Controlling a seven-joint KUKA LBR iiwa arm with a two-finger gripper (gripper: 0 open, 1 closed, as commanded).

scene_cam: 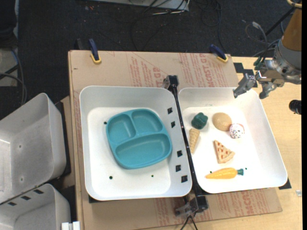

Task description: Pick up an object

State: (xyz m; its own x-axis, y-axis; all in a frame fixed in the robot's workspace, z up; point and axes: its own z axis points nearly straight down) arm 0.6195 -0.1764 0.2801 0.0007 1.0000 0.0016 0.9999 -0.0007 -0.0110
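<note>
1. the things to pick from are lying in the right bin (268,143): a dark green broccoli piece (199,120), a tan bread roll (221,120) just beside it, a white speckled ball (236,131) touching or nearly touching the roll, a cone-shaped wafer (194,138) near the divider, a pizza slice (223,152) below the roll, and an orange carrot (224,173) lying flat near the bin's front wall.
2. no target is singled out yet; i am judging this as the approach step, with nothing lifted and every item resting on the bin floor.
3. the left bin (91,128) is carrying a teal divided plate (139,138), well apart from the pickable items.
4. the jaws (254,87) are hanging over the far right corner of the right bin, standing apart with two dark fingers splayed and nothing between them.
5. the arm is reaching in from the right, the wrist (288,66) sitting high above the desk (124,63), so the jaws are hovering well clear of every item.
6. the next move is probably calling for a travel inward and toward the front, then a straight descent; the roll and the speckled ball are the nearest, but their closeness is risking a finger landing on both.
7. the carrot and the pizza slice are lying apart from neighbours, so either is likely offering a cleaner grip.
</note>
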